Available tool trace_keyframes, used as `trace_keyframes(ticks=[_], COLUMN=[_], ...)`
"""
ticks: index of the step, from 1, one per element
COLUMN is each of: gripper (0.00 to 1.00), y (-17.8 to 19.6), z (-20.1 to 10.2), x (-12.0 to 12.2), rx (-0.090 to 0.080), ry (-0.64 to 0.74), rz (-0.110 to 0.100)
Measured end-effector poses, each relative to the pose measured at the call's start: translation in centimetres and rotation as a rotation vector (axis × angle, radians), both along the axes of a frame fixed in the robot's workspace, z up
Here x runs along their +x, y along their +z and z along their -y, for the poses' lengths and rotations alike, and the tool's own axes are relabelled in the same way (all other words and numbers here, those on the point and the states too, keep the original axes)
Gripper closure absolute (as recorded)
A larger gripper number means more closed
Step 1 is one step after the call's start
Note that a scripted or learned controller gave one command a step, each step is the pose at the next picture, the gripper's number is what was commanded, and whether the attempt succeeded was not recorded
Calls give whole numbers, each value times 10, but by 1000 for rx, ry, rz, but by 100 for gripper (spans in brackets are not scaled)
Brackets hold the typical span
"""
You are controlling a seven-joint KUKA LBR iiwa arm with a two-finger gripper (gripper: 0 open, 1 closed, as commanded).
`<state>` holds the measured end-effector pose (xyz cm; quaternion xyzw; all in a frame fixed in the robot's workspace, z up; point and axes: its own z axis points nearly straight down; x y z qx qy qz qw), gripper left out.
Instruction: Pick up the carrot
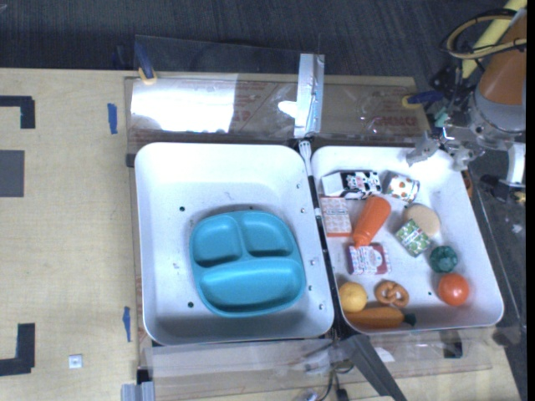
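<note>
The carrot (370, 218), orange and tapered, lies aslant in the middle of the right bin (485, 249), its thick end toward the back. A second long orange piece (380, 316) with a dark green end lies against that bin's front wall. My gripper (447, 144) hangs over the bin's far right corner, up and to the right of the carrot and well apart from it. The grey arm with its orange band (501, 78) comes in from the top right.
Around the carrot lie a black-and-white carton (359, 182), a red label card (368, 260), a tan potato (422, 218), a green packet (412, 239), a dark green broccoli (443, 258), a tomato (453, 289), a lemon (353, 296) and a pretzel (391, 291). The left bin (159, 224) holds a blue divided plate (247, 261).
</note>
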<state>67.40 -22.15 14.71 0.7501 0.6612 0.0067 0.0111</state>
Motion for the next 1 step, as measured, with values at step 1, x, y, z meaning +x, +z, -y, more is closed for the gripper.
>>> trace_keyframes(ticks=[1], gripper=[0], y=[4], z=[-8], x=[-6], rx=[11], ry=[-404], rz=[-18])
